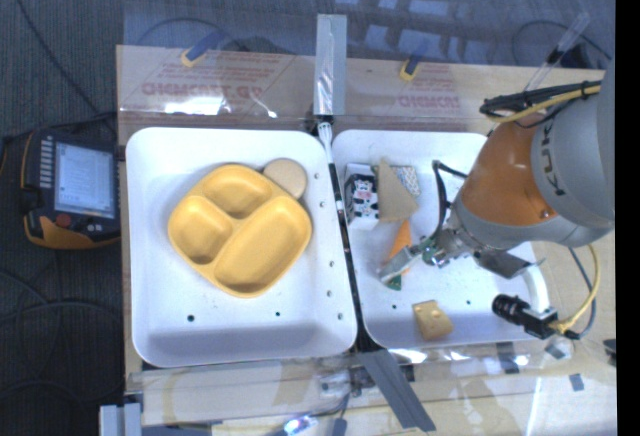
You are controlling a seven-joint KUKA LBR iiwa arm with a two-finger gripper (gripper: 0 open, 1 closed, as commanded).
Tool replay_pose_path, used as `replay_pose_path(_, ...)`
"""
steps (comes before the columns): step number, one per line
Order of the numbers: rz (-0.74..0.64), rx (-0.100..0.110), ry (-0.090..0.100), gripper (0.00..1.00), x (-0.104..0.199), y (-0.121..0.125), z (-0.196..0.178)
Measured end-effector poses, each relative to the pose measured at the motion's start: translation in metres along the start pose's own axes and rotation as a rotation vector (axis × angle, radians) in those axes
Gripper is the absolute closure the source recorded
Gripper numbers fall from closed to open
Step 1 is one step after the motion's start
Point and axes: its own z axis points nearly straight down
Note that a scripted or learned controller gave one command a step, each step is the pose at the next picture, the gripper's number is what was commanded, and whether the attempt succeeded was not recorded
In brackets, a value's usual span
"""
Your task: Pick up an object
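1. The likeliest target is the orange wedge (401, 237) in the right bin (470, 334), lying just left of the gripper (432, 250). A thin green-and-white piece (393, 271) lies just below the wedge and seems to touch it.
2. The gripper hangs low over the bin floor, right beside the wedge. Whether its fingers are spread or closed cannot be told, since the wrist hides them, and nothing can be seen held between them.
3. To do this step well, I judge the gripper should centre over the wedge alone, straddling its narrow width, so the green-and-white piece is not caught with it.
4. It should go fully down before closing; a wedge that low slips out of a shallow pinch.
5. Up and left of the wedge sit a small black-and-white printed item (362, 197) and a tan flat piece (400, 187), near enough that a sideways nudge could push the wedge under them.
6. Well below the wedge, a tan block (432, 319) stands apart and would make an easier second choice.
7. Far left of the wedge, the left bin (150, 324) holds a yellow divided dish (239, 227) with a beige disc (287, 176) touching its upper edge. Both bins rest on the bench (470, 89).
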Motion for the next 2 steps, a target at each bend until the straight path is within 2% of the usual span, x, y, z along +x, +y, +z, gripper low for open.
replay_pose_path(1,0.001,-0.002,0.003,1.00,0.000,0.002,-0.010)
replay_pose_path(2,-0.018,0.011,0.004,1.00,0.006,-0.008,-0.146)
